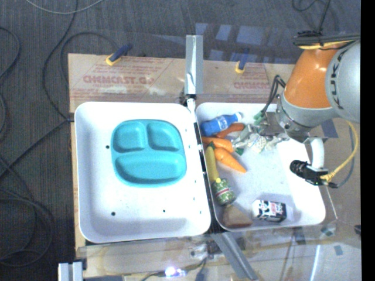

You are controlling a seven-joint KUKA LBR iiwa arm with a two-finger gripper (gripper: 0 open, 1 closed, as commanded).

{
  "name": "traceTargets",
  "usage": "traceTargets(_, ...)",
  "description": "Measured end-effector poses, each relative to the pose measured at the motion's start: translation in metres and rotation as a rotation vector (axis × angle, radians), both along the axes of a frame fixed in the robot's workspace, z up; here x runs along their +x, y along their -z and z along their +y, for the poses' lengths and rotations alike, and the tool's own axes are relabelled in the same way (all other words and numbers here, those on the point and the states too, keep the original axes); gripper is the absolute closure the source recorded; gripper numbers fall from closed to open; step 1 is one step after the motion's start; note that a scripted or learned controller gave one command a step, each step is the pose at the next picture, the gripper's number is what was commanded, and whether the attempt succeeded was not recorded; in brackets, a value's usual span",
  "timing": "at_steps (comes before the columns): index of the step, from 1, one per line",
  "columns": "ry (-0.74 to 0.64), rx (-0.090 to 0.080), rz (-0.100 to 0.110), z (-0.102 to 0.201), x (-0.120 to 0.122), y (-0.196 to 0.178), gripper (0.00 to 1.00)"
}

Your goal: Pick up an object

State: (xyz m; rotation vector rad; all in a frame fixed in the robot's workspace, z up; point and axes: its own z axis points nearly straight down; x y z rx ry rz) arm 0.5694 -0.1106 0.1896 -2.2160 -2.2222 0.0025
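The right bin [272, 177] holds several items along its left side. A blue bottle [221, 123] lies at the top, with two orange carrots [229, 157] below it. A long yellow-green bottle [217, 179] lies along the left wall. A small black-and-white carton [269, 210] sits near the front edge. My gripper [258, 137] is lowered into the bin's upper middle, just right of the carrots and the blue bottle, among small pale and green items. The orange-banded wrist [313, 78] hides its upper part.
In the left bin [94, 215] lies a teal divided plate [149, 152]. A metal post [192, 69] stands behind the gap between the bins. A black fitting with a yellow cable [310, 173] hangs over the right bin's right side.
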Motion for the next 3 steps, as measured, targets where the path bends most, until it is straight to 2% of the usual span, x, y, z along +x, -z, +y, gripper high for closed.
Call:
traceTargets(1, 0.086, -0.001, -0.002, 0.016, 0.039, 0.096, 0.0)
traceTargets(2, 0.086, 0.002, 0.004, 0.017, 0.038, 0.089, 1.0)
traceTargets(3, 0.153, -0.004, -0.001, 0.051, 0.021, -0.035, 1.0)
